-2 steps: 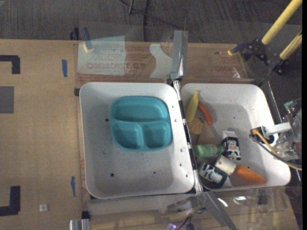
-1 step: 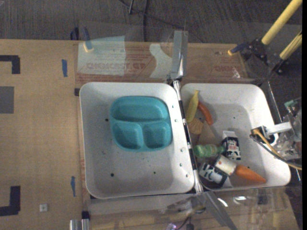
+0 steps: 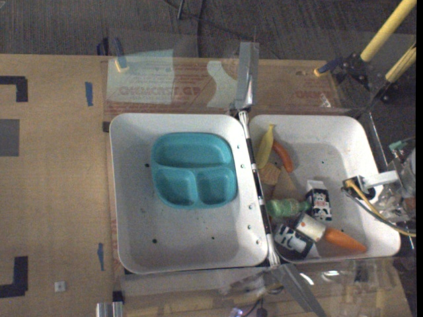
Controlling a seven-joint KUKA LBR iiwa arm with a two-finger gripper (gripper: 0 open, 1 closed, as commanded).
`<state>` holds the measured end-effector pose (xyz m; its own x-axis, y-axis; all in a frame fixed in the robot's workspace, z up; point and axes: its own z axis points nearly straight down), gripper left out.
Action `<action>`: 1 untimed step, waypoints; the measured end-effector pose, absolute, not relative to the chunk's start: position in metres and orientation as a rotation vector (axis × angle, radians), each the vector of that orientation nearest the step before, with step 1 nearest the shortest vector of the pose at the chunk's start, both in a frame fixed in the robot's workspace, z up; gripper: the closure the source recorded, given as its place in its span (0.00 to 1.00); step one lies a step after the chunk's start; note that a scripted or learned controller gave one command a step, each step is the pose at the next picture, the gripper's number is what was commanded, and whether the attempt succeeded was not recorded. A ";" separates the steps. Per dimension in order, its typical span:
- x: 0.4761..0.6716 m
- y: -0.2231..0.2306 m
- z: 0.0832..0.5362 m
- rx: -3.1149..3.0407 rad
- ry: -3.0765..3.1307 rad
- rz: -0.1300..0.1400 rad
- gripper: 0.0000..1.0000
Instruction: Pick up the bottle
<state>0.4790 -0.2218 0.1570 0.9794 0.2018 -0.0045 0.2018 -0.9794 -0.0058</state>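
The bottle point(image 3: 285, 207) is small, green and translucent, and lies on its side at the left of the right bin point(image 3: 330, 137), close to the divider. A black-and-white milk carton point(image 3: 320, 203) lies just to its right. My gripper point(image 3: 398, 200) is at the right rim of the right bin, well to the right of the bottle and apart from it. It is partly cut off by the view's edge.
Around the bottle lie a yellow banana point(image 3: 266, 147), an orange carrot piece point(image 3: 282, 156), a wooden block point(image 3: 271, 175), a dark can point(image 3: 293, 238), a white-and-red cylinder point(image 3: 309, 227) and an orange carrot point(image 3: 344, 241). The left bin point(image 3: 132, 230) holds a teal divided plate point(image 3: 193, 169).
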 end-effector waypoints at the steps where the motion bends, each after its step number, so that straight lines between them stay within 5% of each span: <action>1: 0.479 -0.223 0.168 -3.124 -0.317 0.003 1.00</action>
<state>0.4791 -0.2231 0.1679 0.9797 0.2007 -0.0019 0.2006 -0.9797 -0.0015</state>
